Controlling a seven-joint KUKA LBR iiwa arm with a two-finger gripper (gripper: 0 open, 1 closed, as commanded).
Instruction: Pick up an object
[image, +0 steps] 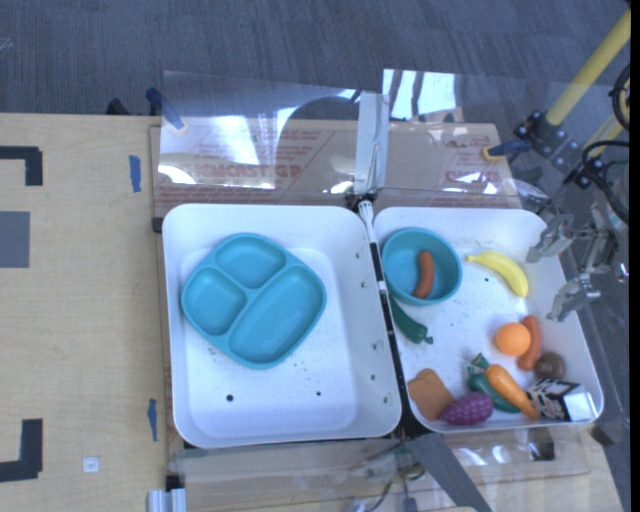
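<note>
Wooden bench (70, 330) bears two white bins (200, 230), grey floor (300, 35) behind; the gripper's (575, 265) state is unclear.

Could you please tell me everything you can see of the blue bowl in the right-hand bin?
The blue bowl is a small, round, plastic-looking dish standing upright in the far left corner of the right bin, close to the divider between the bins. Its rim looks whole. Inside it a reddish-orange sausage lies roughly upright in the picture, leaning toward the right wall. A dark green pepper lies just below the bowl, near or against its rim; contact is unclear.
</note>
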